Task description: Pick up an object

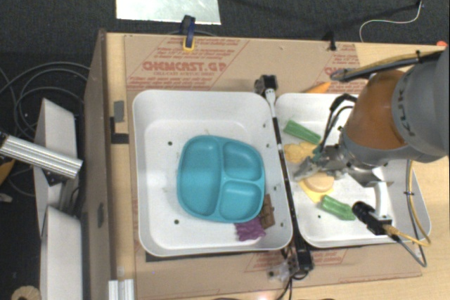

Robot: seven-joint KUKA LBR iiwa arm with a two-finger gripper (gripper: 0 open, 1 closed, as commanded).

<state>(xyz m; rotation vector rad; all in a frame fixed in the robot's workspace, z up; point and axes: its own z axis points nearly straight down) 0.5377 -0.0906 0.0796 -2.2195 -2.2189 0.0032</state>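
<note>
I am hovering my gripper (307,168) low in the right bin (309,228) over the pale yellow disc (318,183), cannot tell my jaws' state, next needing a descent and squeeze

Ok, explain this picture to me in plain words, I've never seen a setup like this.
This is one camera fixed above a bench, looking down at a slant. The big grey and orange shape on the right is a robot arm; its gripper reaches down into the right bin. Two shallow white bins sit side by side. The left bin holds a blue divided plate, with a small purple thing and a brown piece at the plate's lower edge. The right bin holds two green pieces and pale yellow items under the gripper. Whether the gripper grips anything is unclear.
</note>
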